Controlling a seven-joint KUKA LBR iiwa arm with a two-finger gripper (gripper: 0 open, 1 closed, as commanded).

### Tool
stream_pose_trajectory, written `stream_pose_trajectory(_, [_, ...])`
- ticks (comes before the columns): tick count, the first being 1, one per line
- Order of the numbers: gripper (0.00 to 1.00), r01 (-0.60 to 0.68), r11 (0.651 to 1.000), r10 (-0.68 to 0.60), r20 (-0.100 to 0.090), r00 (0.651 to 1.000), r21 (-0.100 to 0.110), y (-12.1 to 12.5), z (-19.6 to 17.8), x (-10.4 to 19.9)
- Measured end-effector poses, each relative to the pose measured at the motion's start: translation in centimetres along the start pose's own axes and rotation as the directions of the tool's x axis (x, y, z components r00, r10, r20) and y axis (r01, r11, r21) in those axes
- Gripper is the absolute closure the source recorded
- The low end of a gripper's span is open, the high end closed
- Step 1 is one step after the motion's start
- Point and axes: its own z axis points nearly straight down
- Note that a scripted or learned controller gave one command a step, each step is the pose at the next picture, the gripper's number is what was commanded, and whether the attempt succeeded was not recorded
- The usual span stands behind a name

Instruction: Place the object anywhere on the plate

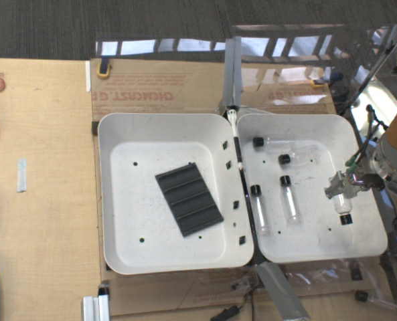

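A dark ribbed rectangular plate (pixel 189 199) lies at a slant in the middle of the left bin (pixel 118 246). My gripper (pixel 343 191) hangs over the right side of the right bin (pixel 365 246). It is shut on a clear tube with a black cap (pixel 345 217), which points down from between the fingers toward the bin floor. Far to its left, across the divider between the bins, is the plate.
Several more clear black-capped tubes lie in the right bin: one along its left wall (pixel 257 209), one in the middle (pixel 288 199), two near the back (pixel 278 142). Cardboard lines the bench behind the bins. A wooden table (pixel 37 179) is on the left.
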Motion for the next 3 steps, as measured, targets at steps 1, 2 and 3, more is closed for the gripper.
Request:
stream_pose_trajectory(1, [1.0,-0.021,1.0,0.021,0.001,1.0,0.003,9.4,0.6,4.3])
stream_pose_trajectory(2, [1.0,0.044,0.999,-0.044,0.001,0.999,0.002,15.5,1.7,11.5])
stream_pose_trajectory(3, [1.0,0.179,0.984,-0.179,0.001,0.984,0.002,14.0,-0.6,19.5])
